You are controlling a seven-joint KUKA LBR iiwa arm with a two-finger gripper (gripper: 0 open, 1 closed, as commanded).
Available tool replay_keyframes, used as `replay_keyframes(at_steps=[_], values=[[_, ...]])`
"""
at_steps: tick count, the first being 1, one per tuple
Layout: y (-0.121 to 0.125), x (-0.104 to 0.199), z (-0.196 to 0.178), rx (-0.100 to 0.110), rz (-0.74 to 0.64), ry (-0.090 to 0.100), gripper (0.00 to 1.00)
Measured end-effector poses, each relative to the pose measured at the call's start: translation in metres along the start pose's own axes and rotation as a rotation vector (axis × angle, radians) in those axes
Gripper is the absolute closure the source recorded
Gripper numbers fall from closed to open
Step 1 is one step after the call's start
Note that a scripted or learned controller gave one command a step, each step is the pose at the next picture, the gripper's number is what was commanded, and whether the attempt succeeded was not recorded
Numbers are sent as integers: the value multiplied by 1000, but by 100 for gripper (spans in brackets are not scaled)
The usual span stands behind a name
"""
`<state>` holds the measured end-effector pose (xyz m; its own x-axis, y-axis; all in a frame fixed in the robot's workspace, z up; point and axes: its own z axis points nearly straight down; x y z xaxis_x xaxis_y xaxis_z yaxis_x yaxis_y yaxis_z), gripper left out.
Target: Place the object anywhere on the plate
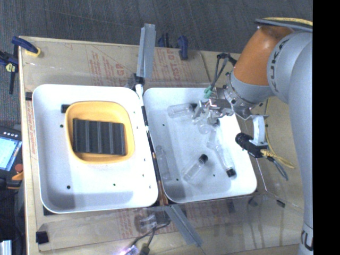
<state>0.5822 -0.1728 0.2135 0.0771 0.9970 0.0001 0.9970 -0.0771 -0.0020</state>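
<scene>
Arm over the right bin, plate waiting in the left

The bench (pixel 79 54) carries both bins; the yellow plate (pixel 99 110) lies in the left bin (pixel 48 185) as target; the gripper (pixel 208 112) hangs among clear vials (pixel 194 169) in the right bin (pixel 175 190), apparently to pick one; its grip I cannot tell.

The arm (pixel 281 62) is running off the view's right side, so its upper links are going unseen. The gripper (pixel 210 110) is blurring against clear vials (pixel 204 163) near the right bin's (pixel 244 182) far edge; finger spacing is proving unreadable. A screen (pixel 8 153) is being cropped at left.
</scene>
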Motion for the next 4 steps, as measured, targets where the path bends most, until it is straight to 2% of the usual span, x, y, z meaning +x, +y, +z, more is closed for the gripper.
replay_keyframes(at_steps=[1,2,3,4], values=[[27,68,18,0,-105,0,100],[16,125,20,4,-255,0,100],[14,176,7,0,-487,-1,100],[14,175,7,0,-487,-1,0]])
